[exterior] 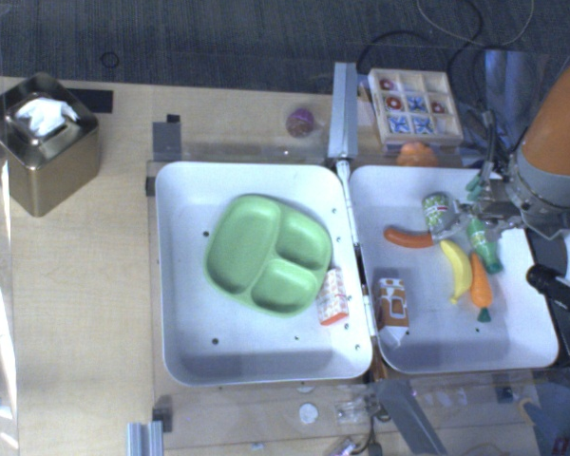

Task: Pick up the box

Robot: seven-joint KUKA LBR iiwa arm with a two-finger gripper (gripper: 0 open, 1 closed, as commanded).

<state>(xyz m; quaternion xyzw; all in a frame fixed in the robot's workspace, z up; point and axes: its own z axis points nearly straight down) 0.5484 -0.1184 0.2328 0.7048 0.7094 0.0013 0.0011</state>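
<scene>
A small brown box [391,302] lies in the right bin [522,350], near its left wall. A red-and-white carton [332,297] lies in the left bin [199,350], against the green plate's right edge. My gripper [484,205] hangs over the back right of the right bin, just above a green bottle [483,247] and beside a small can [437,211]. It stands well to the right of both boxes and touches neither. The grey wrist with its orange band [562,112] covers the bin's far right corner.
A green divided plate [266,253] takes up the middle of the left bin. In the right bin lie a sausage [408,238], a banana [459,270] and a carrot [481,293]. A tic-tac-toe board [416,107] sits behind the bins, and a tissue box [43,141] at far left.
</scene>
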